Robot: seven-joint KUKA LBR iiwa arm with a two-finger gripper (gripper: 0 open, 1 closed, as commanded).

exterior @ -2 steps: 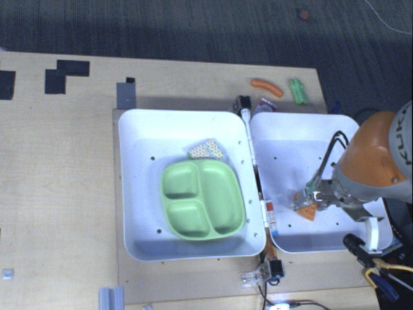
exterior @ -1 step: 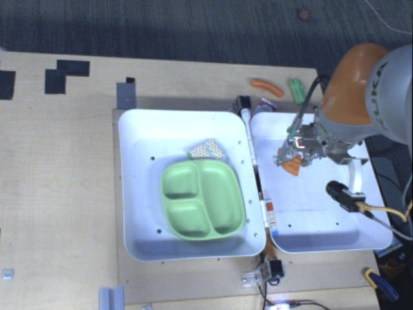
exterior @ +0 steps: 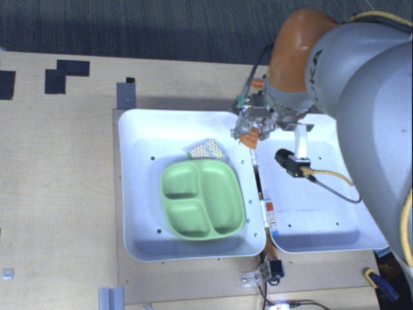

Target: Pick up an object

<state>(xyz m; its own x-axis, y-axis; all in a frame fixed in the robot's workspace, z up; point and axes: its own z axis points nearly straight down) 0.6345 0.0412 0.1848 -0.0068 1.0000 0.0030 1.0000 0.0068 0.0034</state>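
My arm [exterior: 371,89] reaches in from the view's right and crosses above the far part of the right bin [exterior: 310,221]. The orange band [exterior: 295,41] sits just above the wrist, and the wrist is bent downward so that my gripper [exterior: 248,133] points at the bins' far end. The gripper hangs right over the ridge where the right bin meets the left bin [exterior: 139,173], close to their far rims. From this slant I cannot tell whether the gripper is spread wide or closed, nor whether it grips anything. A small orange bit [exterior: 250,138] shows at its tip, and I cannot say if that is part of me or something loose. Nearest to the gripper, just to its view-left and a little toward the camera, a speckled white piece [exterior: 206,150] lies on the left bin's floor. It touches or slightly overlaps the far edge of the green plate [exterior: 203,199]. That plate, with three compartments, lies flat in the middle of the left bin, farther from the gripper on the same side and nearer the camera. Both things are apart from the gripper. The pale bench [exterior: 58,192] spreads well beyond them to the view's left.
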